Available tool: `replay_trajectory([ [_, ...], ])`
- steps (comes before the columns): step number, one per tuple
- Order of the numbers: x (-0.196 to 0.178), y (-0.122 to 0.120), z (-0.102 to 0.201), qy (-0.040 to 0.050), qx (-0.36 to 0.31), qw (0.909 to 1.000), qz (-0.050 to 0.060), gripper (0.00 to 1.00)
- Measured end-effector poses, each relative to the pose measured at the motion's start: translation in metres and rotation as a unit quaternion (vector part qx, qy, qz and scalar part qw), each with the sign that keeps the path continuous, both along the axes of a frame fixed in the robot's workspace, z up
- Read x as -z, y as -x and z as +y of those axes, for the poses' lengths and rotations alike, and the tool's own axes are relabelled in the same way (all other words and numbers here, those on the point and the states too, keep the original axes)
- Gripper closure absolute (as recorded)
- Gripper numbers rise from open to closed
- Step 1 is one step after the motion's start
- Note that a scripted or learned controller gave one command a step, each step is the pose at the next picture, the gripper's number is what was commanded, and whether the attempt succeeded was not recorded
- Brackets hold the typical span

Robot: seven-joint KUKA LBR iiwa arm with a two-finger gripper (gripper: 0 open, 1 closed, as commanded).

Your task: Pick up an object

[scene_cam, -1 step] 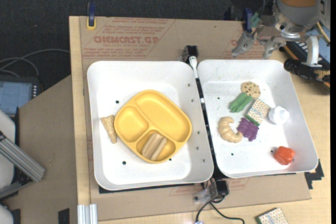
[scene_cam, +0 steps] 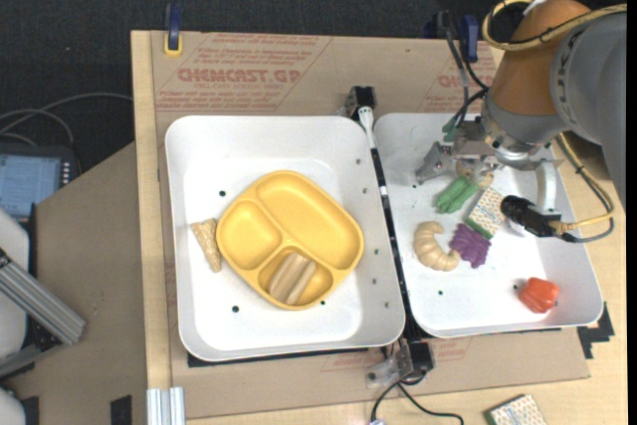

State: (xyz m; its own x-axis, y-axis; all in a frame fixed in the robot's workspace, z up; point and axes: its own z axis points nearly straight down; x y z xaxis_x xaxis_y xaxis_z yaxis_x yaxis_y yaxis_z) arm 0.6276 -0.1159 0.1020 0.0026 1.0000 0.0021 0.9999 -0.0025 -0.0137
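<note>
We're hovering the gripper point(scene_cam: 468, 164) over the right bin point(scene_cam: 572, 309), just above the green item point(scene_cam: 457, 193); can't tell its state from this angle. Croissant point(scene_cam: 435, 246), purple toy point(scene_cam: 471, 244) & red pepper point(scene_cam: 538, 295) are lying nearby.

the arm point(scene_cam: 587, 65) is a thick grey cylinder with a rounded orange band point(scene_cam: 532, 60) above the wrist (smooth and glossy). yellow and dark cables loop round the band, and the gripper point(scene_cam: 460, 157) below is silvery metal.
</note>
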Motion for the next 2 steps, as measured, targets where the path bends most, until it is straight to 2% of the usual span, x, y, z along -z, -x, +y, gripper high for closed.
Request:
replay_trajectory([
  [1,0.012,0.023,0.021,0.0047,-0.002,0.9999,-0.015,0.0],
  [2,0.012,0.055,-0.006,0.0027,-0.001,0.9999,-0.014,0.0],
])
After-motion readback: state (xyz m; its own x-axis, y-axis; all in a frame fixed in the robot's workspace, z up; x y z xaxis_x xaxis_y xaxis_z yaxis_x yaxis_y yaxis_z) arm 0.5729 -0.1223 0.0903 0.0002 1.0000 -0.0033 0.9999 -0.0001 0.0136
